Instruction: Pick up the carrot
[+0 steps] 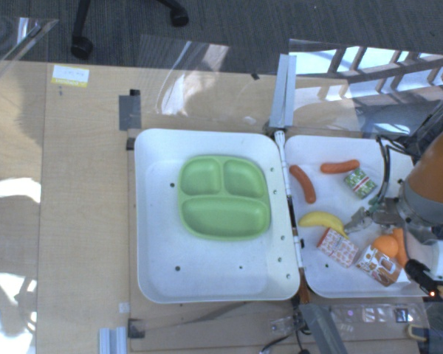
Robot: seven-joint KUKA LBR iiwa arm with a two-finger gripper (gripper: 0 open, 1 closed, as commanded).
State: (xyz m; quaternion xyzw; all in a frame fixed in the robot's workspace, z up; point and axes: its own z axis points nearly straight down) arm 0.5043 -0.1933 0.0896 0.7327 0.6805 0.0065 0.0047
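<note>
The carrot [340,167] is a small orange taper lying flat near the back of the right bin [310,282]. My gripper [358,220] reaches in from the right and hangs low over the middle of that bin, just right of a yellow banana [321,220]. It is a good way in front of the carrot, not touching it. The fingers look open, with nothing between them.
Also in the right bin are a reddish sausage [303,184], a green carton [360,184], a red-and-white carton [337,247], a brown carton [376,265] and an orange [387,245]. A green divided plate [224,198] sits in the left bin [155,271].
</note>
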